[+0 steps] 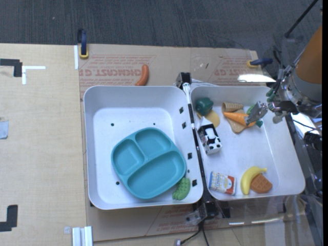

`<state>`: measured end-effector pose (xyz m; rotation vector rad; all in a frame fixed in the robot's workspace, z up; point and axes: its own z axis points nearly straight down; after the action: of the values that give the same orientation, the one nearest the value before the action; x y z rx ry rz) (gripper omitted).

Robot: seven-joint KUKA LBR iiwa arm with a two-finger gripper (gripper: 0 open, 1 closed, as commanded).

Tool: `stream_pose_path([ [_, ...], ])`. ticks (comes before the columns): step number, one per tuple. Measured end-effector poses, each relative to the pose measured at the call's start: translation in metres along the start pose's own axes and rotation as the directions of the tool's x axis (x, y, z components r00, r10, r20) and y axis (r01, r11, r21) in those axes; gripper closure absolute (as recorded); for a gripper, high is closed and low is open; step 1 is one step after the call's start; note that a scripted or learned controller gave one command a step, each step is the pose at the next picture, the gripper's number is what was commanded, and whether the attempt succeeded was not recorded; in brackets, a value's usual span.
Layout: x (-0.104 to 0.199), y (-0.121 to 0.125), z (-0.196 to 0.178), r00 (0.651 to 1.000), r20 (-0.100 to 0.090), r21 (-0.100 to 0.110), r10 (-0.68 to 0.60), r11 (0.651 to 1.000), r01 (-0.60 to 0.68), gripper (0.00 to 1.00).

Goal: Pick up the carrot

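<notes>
The carrot (236, 117), orange with a green leafy top, lies in the upper part of the right bin (282, 152), its tip pointing left. My gripper (258, 113) reaches in from the right and sits low over the carrot's leafy end, touching or nearly touching it. The leaves and the gripper overlap in the view, so the grip itself is hidden.
Around the carrot are a green pepper (204, 105), a waffle cone (231, 106) and a tan biscuit (238, 127). A black-and-white toy (210, 139), a carton (222, 182) and a banana (251, 177) lie nearer the front. The left bin holds a teal divided plate (148, 162).
</notes>
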<state>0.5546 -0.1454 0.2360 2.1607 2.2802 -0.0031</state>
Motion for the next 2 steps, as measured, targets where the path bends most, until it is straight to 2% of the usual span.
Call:
stream_pose_path([
  [1,0.009,0.07,0.096,0.999,0.001,-0.001,0.036,0.999,-0.036,0.0],
  [2,0.02,0.09,0.14,1.0,0.004,-0.01,0.004,1.0,-0.004,0.0],
])
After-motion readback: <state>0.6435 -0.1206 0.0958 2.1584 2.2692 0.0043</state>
